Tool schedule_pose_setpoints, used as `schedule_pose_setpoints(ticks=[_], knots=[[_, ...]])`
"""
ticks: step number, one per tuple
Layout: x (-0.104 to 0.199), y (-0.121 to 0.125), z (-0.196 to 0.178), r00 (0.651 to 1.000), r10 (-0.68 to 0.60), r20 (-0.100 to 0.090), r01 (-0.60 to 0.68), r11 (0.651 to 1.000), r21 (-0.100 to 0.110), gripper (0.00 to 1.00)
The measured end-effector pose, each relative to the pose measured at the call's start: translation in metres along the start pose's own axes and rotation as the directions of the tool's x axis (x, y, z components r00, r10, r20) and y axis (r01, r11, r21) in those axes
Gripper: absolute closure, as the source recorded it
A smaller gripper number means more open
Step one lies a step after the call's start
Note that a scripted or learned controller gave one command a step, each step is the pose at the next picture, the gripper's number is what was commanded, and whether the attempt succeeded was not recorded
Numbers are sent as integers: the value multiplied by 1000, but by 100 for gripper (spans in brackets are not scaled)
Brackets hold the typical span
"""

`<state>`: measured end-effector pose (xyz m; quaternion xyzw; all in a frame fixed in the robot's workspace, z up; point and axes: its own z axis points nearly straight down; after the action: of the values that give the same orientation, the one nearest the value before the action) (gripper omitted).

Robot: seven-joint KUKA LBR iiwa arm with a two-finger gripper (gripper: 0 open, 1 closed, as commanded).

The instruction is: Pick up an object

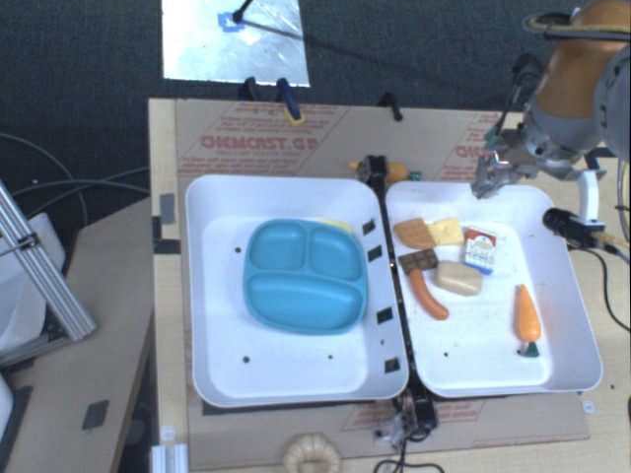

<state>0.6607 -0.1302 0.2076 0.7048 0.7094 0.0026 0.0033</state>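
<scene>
From where I am standing, the arm is reaching in from the right and its tool (488, 183) is hanging over the far edge of the right bin (582, 358), above the rim and carrying nothing. Whether it is spread or pressed together I cannot tell; it is too small and dark against the bench (325, 131).

The things to pick are all lying in that right bin: a tan wedge (414, 233) touching a pale yellow slice (446, 231), a small red and white box (480, 249), a brown block (418, 261), a cream lump (459, 278), a reddish sausage (429, 295) and, well apart to the right, an orange carrot (527, 313). The left bin (212, 363) is holding a blue divided plate (304, 276).

To my eye the arm is lining up before a descent. The clustered pieces are touching or lying just beside one another, so a drop there risks nudging a neighbour. The carrot is sitting alone with bare bin around it, and I would judge it the safer pick: come down straight over its middle and close across its narrow width, not along its length.
</scene>
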Motion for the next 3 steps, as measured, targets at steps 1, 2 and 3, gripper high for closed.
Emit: schedule_pose_setpoints(ticks=[1, 2, 3], knots=[[0, 1, -19, 1000, 0, -1, 0, 1000, 3, 100], [36, -38, -29, 1000, -2, -2, 2, 1000, 7, 100], [64, -78, -27, 1000, -1, -2, 1, 1000, 10, 100]])
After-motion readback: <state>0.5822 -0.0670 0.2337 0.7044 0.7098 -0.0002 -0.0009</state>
